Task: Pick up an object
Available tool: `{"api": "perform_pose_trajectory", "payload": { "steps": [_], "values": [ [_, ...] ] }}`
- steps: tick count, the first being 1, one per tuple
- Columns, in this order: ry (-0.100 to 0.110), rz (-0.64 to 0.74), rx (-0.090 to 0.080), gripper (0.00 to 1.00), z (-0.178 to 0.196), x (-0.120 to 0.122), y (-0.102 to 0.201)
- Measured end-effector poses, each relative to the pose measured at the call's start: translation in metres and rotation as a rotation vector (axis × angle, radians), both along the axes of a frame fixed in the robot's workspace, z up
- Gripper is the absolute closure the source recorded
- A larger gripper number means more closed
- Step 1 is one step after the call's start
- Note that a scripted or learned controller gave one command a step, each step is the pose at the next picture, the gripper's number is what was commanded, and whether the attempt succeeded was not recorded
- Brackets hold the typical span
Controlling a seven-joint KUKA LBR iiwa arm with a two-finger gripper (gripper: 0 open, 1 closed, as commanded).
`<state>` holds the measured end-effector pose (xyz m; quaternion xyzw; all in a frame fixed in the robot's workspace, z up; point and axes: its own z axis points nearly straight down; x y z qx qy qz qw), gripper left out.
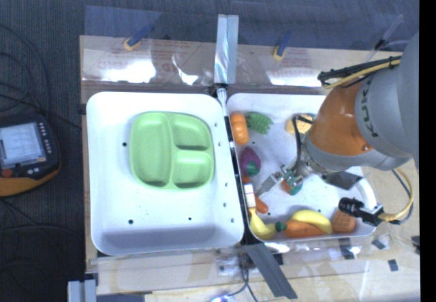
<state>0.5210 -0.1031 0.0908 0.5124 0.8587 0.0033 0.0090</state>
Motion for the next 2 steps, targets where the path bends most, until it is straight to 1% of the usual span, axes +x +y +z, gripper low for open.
{"api": "perform_pose_trajectory", "payload": {
  "steps": [1,2],
  "values": [
    [0.011,-0.017,0.003,0.0,-0.0007,0.0094,-0.0006],
    [0.004,-0.059,0.002,0.0,-0.0004,0.0061,-0.0011]
  ]
}}
